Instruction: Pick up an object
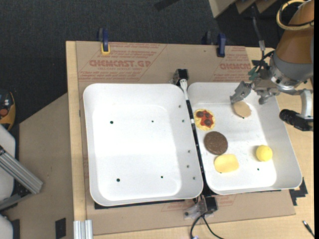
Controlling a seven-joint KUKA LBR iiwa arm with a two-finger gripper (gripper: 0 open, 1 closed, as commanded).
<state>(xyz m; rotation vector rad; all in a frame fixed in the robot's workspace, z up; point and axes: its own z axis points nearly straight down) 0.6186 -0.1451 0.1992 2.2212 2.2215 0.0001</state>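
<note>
The right bin (279, 133) holds several small items. A tan flat piece (242, 109) lies near its back. A little pizza-like disc with red topping (205, 119) sits by the divider, a brown round cookie (216, 142) just in front of it. Toward the front lie a pale yellow lump (226, 163) and a yellow ball (264, 153). My gripper (250, 96) hangs at the back of the right bin, directly above the tan piece. Its fingers (239, 93) are spread open, and the tan piece lies just below the fingertips, not clamped.
The left bin (99, 108) stands beside the right one, parted by a black divider strip (189, 118). Blue clamps (104, 38) pin the cardboard sheet at the back. A black part (295, 118) juts in at the right bin's right rim.
</note>
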